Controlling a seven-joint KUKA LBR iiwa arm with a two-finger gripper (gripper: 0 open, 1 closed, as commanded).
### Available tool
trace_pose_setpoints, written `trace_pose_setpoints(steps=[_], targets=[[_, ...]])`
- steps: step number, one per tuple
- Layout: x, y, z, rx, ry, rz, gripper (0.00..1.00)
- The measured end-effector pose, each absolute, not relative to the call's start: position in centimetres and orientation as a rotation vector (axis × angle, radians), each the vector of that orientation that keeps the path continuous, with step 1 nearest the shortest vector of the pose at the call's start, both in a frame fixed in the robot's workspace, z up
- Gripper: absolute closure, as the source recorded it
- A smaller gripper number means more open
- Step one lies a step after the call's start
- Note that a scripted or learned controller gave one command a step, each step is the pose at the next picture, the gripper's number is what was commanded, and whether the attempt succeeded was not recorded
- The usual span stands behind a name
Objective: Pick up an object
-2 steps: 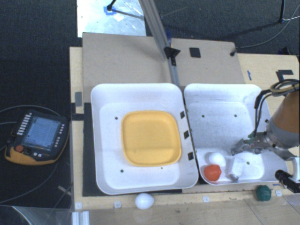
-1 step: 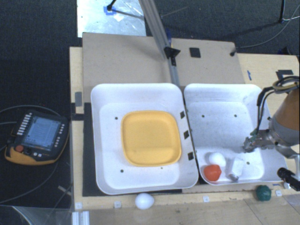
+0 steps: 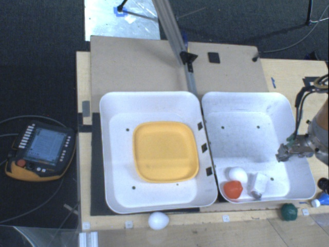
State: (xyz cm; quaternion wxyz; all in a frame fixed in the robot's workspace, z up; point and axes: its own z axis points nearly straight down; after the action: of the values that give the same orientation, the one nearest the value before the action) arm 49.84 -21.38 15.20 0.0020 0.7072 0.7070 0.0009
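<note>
Three small things sit bunched in the near corner of the right bin (image 3: 257, 112), on its inner side: a white ball (image 3: 237, 174), a red ball (image 3: 233, 189) just in front of it and touching it, and a pale, boxy white piece (image 3: 257, 183) lying just beside them toward the bin's outer side, tilted, with a greyish end. Any of them could be the thing to pick up; none is lifted. The rest of the right bin's floor is bare white. The left bin (image 3: 115, 138) holds a square yellow plate (image 3: 166, 151) with rounded corners, lying flat in the middle of its floor. Outside the bins, a white egg-shaped thing (image 3: 158, 220) rests on the surface against the left bin's near edge, and a dark green ball (image 3: 288, 211) sits on the surface past the right bin's near outer corner. A yellow and grey handheld controller (image 3: 40, 151) lies on the dark floor off the surface's left edge. The arm reaches in low over the right bin's outer edge, and the claw (image 3: 288, 152) hangs over that side of the bin, well apart from the three things. It holds nothing that can be seen, and how far it is open cannot be told.
</note>
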Motion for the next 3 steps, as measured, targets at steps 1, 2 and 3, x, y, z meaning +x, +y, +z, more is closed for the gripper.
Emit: trace_pose_setpoints(steps=[1,2,3], targets=[[50.0,-21.4,20.4,2.218,2.219,0.003,1.0],[49.6,-15.6,20.0,2.218,2.224,0.002,1.0],[49.6,-9.4,20.2,2.216,2.227,0.003,1.0]])
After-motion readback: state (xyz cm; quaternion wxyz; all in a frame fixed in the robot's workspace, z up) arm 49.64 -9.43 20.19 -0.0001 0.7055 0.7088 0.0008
